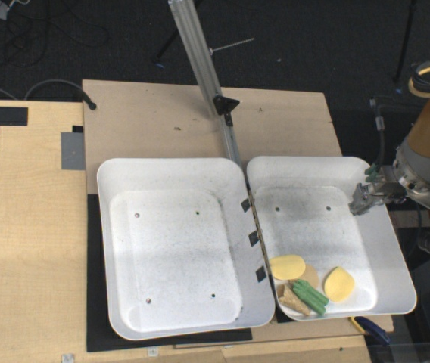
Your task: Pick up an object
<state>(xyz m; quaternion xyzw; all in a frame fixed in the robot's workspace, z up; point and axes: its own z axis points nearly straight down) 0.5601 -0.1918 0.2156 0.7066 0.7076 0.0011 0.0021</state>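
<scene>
The bench (162, 119) is the biggest thing here, a tan board with a pale wood panel (26, 233) lying to its left. On it sit two shallow white bins side by side, touching along their inner edges, where small black clips show. The left bin (124, 180) is the wider of the two. The right bin (313, 174) holds all the objects, gathered at its near end. A grey metal rail (200, 66) slants up from the seam between the bins toward the top of the view.

The arm (427, 150) enters from the right, and its gripper (363, 200) sits over the right rim of the right bin, well apart from the objects; whether it is released or clenched cannot be told, and nothing is seen in it.

The objects: a yellow oval piece (288, 267), a second yellow piece (339, 284) near it, a green stick-like piece (310, 296) between them, and a small tan piece (294, 299) touching the green one.

No brand, label or writing can be read anywhere.
</scene>
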